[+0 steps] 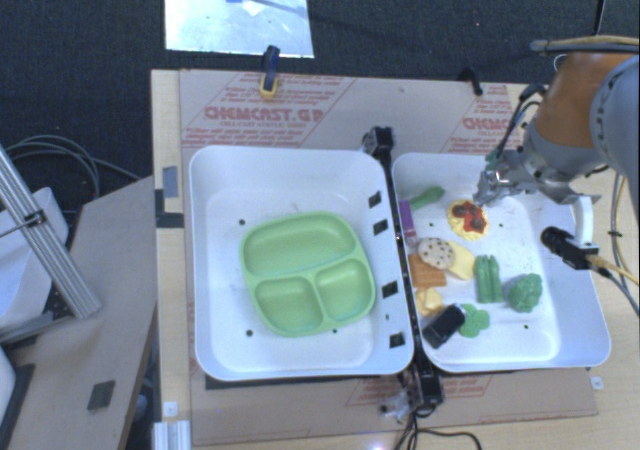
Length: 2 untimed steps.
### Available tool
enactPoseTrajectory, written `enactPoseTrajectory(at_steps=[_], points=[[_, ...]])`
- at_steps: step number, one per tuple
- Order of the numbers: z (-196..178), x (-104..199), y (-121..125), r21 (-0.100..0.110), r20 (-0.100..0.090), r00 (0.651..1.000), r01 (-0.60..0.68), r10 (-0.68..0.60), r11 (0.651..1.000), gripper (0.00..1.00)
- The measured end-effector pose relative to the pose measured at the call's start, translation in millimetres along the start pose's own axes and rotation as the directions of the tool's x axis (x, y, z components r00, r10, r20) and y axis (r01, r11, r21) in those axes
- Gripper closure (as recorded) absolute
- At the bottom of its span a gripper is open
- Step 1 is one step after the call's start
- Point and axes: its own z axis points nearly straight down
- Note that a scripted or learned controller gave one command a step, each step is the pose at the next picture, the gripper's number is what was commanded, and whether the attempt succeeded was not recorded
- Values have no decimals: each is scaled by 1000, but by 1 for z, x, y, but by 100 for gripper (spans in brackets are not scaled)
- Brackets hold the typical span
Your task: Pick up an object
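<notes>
The right bin (575,343) holds several toy foods. Among them are a yellow piece with a red top (468,218), a brown spotted cookie (435,253), a green ridged stick (487,278), a broccoli piece (524,291), a green pod (426,196) and a black block (443,325). My gripper (492,186) hangs low over the back of this bin, just up and right of the yellow and red piece. I see nothing held in it.
A light green divided plate (307,273) lies in the left bin (220,188). A black divider (395,238) runs between the bins. A black part on a cable (565,246) sits over the right bin's right side. The grey and orange arm (590,98) crosses the upper right.
</notes>
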Motion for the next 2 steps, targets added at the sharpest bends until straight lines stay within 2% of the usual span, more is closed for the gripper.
enactPoseTrajectory(at_steps=[1,2], points=[[46,-56,-24,36,-5,1000,-11,12,999,100],[33,-53,-20,29,-4,1000,-6,6,1000,100]])
